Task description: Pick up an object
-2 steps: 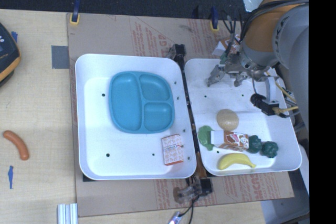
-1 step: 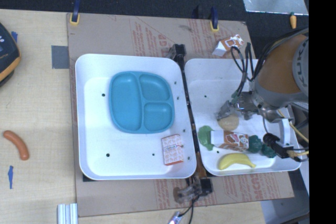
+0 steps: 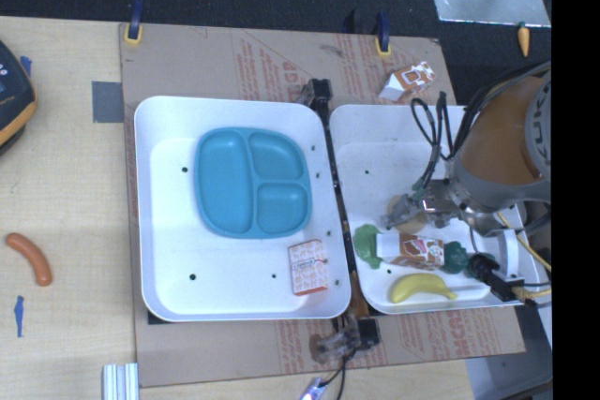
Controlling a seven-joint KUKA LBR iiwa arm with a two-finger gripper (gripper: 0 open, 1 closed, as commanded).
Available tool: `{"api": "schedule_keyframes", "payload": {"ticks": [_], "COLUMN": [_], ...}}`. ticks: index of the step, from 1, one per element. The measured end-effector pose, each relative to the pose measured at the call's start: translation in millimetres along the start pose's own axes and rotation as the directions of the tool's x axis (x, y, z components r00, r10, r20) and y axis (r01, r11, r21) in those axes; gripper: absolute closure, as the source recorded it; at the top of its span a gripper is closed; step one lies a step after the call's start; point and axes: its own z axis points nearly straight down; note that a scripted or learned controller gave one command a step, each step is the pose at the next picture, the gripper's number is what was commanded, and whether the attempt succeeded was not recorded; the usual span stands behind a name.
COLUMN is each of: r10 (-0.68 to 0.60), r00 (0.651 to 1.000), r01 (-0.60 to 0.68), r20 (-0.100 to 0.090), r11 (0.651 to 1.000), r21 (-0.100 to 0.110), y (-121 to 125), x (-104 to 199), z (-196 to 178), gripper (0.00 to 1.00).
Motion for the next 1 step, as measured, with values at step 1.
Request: {"api": "schedule_keyframes", "payload": {"ticks": [1], "r10": [-0.002], "r00": [1.0], "r01": [0.002], "r20": [0.001], "r11": [1.0], "r21": [0.002], "y": [-0.1], "x": [-1.0], "z": [-10.1], "gripper": [1.0]}}
